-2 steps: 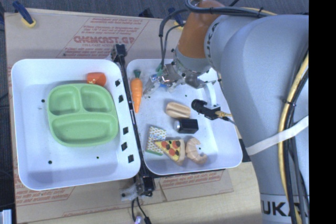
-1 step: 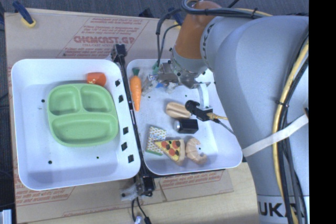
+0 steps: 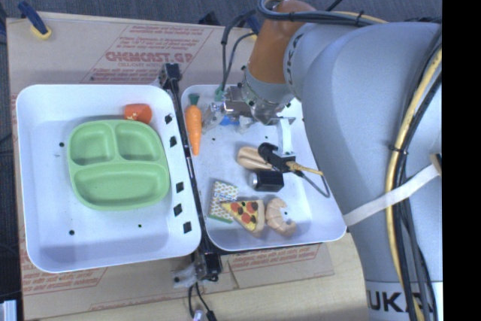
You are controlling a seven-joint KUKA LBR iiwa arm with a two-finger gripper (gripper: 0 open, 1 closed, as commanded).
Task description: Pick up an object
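- So, arm [image 3: 353,86]: grey, orange band, reaches in from the right and covers the far right side of the right bin.
- left bin [image 3: 30,162]: holds the plate and one small toy. Nothing near the gripper here.
- right bin [image 3: 225,162]: all likely targets are in this one. The gripper sits over its far-left corner.
- green plate [image 3: 118,164]: three compartments, flat in the middle of the left bin, nothing on it. Poor pick, too wide and flat.
- gripper [image 3: 225,107]: low over the right bin's far end, just right of the carrot top. Can't tell how wide it stands or whether it holds anything, too cluttered.
- carrot [image 3: 194,128]: best guess for the target, being the nearest item. It lies lengthwise along the right bin's left wall, leafy end toward the far side.
  - To do well: shift left until centred over the orange body, close across the short width, and keep clear of the wall between the bins.
  - Risk: it's tapered, so it may squirt out; grip the thick part.
- tan bun [image 3: 249,156]: mid-bin, near the gripper, fallback pick.
- pizza slice [image 3: 245,212]: near end, touching the checkered wedge [image 3: 221,201].
- brown pastry toy [image 3: 281,216]: just right of the pizza slice.
- red-orange toy [image 3: 137,113]: left bin, by the plate's far edge.
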